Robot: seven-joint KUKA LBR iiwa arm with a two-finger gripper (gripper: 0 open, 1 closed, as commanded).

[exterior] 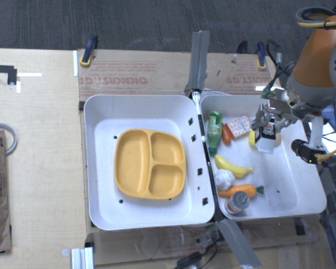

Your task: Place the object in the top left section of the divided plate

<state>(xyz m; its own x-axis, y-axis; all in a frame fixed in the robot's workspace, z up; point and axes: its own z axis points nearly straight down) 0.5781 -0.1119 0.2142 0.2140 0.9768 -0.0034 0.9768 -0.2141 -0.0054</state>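
Observation:
The yellow divided plate [150, 163] lies in the left bin [101, 150], with one long section on its left and two smaller ones on its right, all bare. My gripper [267, 129] hangs over the upper middle of the right bin [294, 192]. Directly below it is a small white and black object [266, 140] with yellow pieces [252, 138] at its sides. Whether that object is held or just lies under the gripper is unclear from this angle.
The right bin also holds a green bottle [214, 130], a red and white packet [237, 126], a banana [232, 166], a white lump [224, 179], a carrot [241, 191] and a can [236, 203]. A grey divider bar [199, 66] stands between the bins.

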